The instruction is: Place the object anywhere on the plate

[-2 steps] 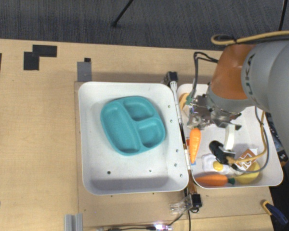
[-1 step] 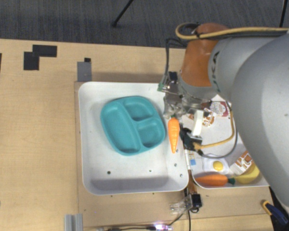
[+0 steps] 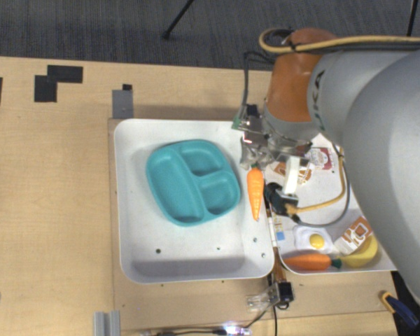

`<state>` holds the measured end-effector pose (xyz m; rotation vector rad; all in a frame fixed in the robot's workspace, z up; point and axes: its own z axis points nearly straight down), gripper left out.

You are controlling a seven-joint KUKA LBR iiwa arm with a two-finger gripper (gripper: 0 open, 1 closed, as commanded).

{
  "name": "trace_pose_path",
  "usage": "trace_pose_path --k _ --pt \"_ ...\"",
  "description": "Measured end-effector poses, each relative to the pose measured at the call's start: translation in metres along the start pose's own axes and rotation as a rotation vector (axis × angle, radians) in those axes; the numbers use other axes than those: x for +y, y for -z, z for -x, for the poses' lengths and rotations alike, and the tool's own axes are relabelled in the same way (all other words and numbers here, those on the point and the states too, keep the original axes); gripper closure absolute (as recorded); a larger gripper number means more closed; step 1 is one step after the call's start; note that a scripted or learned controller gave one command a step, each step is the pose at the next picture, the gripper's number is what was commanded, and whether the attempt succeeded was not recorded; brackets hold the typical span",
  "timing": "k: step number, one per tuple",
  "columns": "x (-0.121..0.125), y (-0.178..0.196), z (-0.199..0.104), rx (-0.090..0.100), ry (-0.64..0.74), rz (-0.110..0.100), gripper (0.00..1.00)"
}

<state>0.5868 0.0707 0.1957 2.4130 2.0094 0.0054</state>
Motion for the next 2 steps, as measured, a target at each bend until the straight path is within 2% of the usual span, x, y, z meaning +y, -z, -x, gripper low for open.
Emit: trace_pose_path --k 1,2 --pt "0.0231 -0.0125 -0.0734 0.002 -0.06 -0.004 1.0" --pt "0.0242 -0.0119 -0.0701 -0.001 -0.061 -0.003 0.0"
